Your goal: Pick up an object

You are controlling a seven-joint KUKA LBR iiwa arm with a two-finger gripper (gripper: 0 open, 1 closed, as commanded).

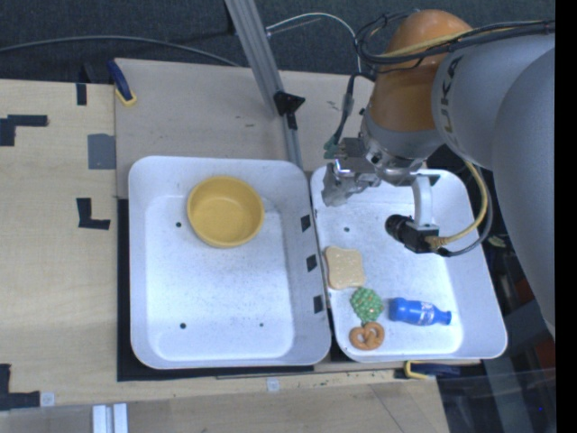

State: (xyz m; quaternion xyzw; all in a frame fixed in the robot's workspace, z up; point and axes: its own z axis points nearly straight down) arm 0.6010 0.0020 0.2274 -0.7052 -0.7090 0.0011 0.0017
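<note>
The right bin [469, 332] holds a tan slice of bread [344, 267], a green knobbly piece [365, 302], a brown pretzel [367, 336] and a blue bottle [418, 312] lying on its side. My gripper [336, 188] hangs over the far left corner of this bin, well above the bread slice in the picture and apart from all four items. Nothing shows between its tips. The grey arm with its orange band [416, 70] covers the bin's far edge.
A yellow bowl [224, 210] sits in the far part of the left bin [162, 332]. A slanted metal pole [257, 43] stands behind the bins. A black cable plug [407, 233] hangs over the right bin's middle.
</note>
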